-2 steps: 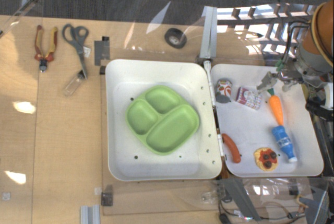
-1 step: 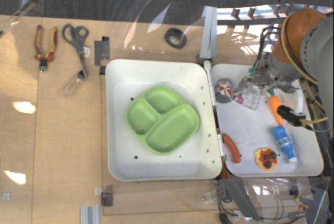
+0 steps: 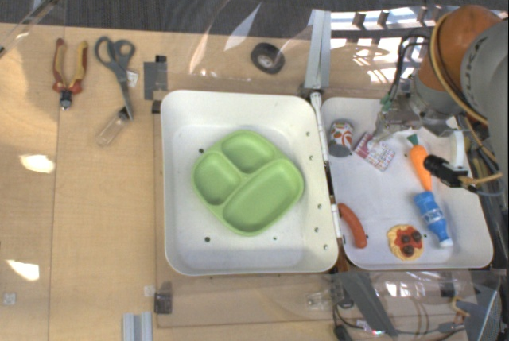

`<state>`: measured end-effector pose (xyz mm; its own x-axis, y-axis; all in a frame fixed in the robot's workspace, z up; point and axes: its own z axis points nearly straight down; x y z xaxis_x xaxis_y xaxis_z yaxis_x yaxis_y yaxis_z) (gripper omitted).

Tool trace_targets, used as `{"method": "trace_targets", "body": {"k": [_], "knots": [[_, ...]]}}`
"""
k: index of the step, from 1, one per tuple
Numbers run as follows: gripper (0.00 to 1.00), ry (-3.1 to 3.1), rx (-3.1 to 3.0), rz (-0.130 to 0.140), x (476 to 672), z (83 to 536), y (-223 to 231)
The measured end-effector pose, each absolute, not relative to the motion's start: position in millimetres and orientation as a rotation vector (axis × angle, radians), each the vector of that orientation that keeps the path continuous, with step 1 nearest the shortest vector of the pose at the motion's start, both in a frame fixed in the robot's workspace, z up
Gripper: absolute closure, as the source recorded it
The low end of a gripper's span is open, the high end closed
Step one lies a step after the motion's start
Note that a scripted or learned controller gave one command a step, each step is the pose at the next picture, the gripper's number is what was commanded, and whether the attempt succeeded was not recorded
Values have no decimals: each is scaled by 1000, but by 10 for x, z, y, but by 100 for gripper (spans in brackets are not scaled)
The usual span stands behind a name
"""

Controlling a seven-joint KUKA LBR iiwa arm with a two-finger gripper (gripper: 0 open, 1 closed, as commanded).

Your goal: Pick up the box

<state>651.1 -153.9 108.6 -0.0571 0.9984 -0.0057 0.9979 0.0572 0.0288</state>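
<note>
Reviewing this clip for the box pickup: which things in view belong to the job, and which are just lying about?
Belongs to the job:
box, in the right bin
tool, just above the box

Just lying about:
green divided plate in the left bin
carrot, blue bottle, sausage, small pizza, ball
pliers, scissors, tape roll on the bench

Divided plate in left bin; box in right bin
</note>
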Motion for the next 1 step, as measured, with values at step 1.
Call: {"method": "trace_targets", "body": {"k": [1], "knots": [[0, 2267, 2141, 26, 6510, 1084, -1538]]}}
